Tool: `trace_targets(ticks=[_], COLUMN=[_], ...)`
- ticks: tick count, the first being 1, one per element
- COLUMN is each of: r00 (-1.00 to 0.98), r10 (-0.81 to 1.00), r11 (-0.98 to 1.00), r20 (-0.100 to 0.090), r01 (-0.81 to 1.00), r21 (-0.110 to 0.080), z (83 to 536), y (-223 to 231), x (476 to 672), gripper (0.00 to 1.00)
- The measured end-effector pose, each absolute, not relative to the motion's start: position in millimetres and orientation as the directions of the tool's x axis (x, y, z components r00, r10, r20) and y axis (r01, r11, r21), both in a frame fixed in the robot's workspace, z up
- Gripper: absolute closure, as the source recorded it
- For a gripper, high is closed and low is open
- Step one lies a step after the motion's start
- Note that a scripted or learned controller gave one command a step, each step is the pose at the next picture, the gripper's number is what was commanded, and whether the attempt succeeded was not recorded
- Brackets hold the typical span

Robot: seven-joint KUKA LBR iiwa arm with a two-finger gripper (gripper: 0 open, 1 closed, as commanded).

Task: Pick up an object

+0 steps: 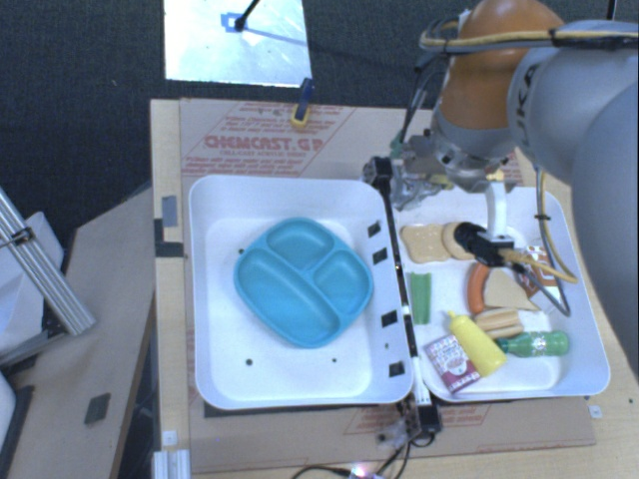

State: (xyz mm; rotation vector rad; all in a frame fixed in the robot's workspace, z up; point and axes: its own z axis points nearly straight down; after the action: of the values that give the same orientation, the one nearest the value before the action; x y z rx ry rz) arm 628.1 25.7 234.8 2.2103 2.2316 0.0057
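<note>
Camera view: The arm (pixel 559 78) enters from the right, its orange band above the wrist, and bends down over the far end of the right bin (pixel 589 367). The pincer (pixel 417 190) hangs near that bin's far left corner, just beside the divider between the bins; whether it is open or closed cannot be determined, and no object is visible within it.

The right bin contains the candidate objects. A tan toast slice (pixel 431 242) lies just below the pincer. A green strip (pixel 420 297) lies along the left wall. A yellow bottle (pixel 476 341) lies tilted beside a red packet (pixel 450 360) at the near left corner. A green bottle (pixel 535 344) lies on its side near the front. A sausage (pixel 477 287) lies mid-bin.

The left bin (pixel 225 367) holds a blue compartment plate (pixel 303 280). Both bins rest on the counter (pixel 260 138).
</note>
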Motion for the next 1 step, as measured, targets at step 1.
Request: trace_targets(ticks=[1], r00=[-0.008], r10=[1.0], r11=[0.008], r20=[0.002], r01=[1.0], r21=[-0.001], z=[218.7], y=[69.8], x=[608.5], gripper=[1.0])
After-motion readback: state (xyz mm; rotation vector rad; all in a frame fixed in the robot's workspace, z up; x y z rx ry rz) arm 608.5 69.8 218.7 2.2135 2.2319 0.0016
